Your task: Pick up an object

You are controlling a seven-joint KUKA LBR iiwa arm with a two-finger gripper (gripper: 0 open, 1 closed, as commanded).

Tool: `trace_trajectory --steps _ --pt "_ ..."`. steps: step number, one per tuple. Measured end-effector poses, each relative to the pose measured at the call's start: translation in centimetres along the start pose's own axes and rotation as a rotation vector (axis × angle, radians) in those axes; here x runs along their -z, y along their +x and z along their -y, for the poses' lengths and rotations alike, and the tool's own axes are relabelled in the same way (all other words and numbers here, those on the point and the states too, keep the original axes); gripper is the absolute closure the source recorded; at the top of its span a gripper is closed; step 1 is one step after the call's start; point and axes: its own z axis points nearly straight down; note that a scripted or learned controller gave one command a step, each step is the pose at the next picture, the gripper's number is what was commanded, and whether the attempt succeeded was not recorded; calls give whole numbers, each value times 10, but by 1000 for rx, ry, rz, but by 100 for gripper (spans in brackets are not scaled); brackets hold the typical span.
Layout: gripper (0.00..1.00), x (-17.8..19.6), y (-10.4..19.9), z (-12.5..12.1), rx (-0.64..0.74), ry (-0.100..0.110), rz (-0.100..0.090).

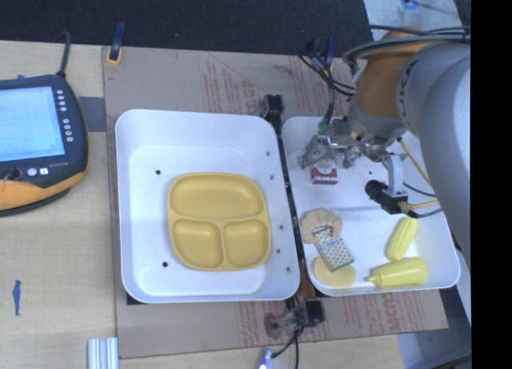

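Note:
My gripper (pixel 328 154) hangs low over the back of the right bin (pixel 438 278), its fingers spread apart. A small red and white object (pixel 324 174) lies on the bin floor just in front of and below the fingertips; nothing is held between them. Further forward in the same bin lie a round tan cracker (pixel 320 219), a small patterned packet (pixel 334 252), a pale yellow disc (pixel 336 274), a yellow corn cob (pixel 402 236) and a yellow squeeze bottle (pixel 398 273).
The left bin (pixel 136 199) holds a yellow divided plate (pixel 218 220). A control tablet (pixel 36 139) rests on the bench at the far left. The grey arm with its orange band (pixel 384 79) fills the upper right, over the right bin's back edge.

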Motion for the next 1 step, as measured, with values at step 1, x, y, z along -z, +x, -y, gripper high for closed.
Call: trace_trajectory --steps 1 --pt "100 10 -1 0 2 2 0"
